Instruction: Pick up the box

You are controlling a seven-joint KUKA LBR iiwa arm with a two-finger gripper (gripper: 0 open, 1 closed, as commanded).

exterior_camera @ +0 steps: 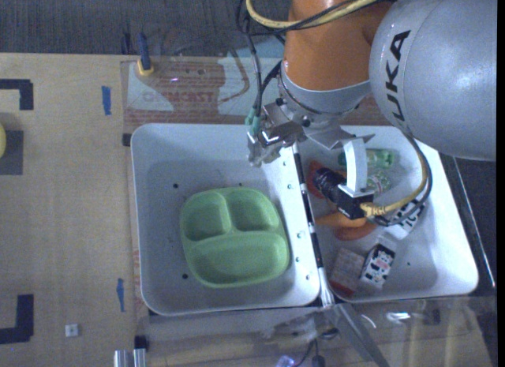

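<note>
My pincer (261, 151): grip state indiscernible | hangs over the bins' divider | should shift toward box (379, 265), descend squarely.

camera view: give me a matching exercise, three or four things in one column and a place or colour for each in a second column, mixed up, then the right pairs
Things:
1. green divided tray
2. small black and white box
3. gripper
4. orange band

Places:
A. near corner of the right bin
B. on the arm, above the wrist
C. flat in the left bin
D. above the far end of the wall between the two bins

Pairs: 1-C, 2-A, 3-D, 4-B
</note>
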